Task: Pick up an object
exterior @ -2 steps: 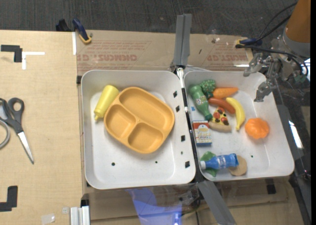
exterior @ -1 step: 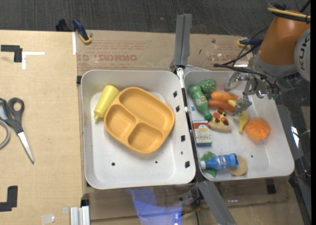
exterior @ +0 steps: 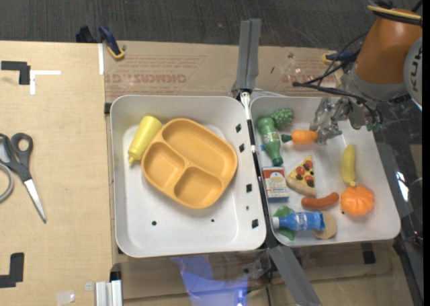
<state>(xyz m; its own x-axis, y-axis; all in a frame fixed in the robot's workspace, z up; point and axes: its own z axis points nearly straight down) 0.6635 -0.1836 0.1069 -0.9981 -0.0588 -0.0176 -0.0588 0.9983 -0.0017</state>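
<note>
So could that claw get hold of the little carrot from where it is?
Probably yes. The gripper hangs just right of the toy carrot, whose top is uncovered. The broccoli and green bottle crowd its far left end, not the gripper's side.

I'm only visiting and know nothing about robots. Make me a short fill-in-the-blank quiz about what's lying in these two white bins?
1. The orange divided tray lies in the ____ bin.
2. Against the tray's left edge lies a ____ bottle.
3. The gripper hangs over the right bin, close to the toy ____.
4. The banana lies just above the round orange ____.

Missing words: left; yellow; carrot; pumpkin
</note>
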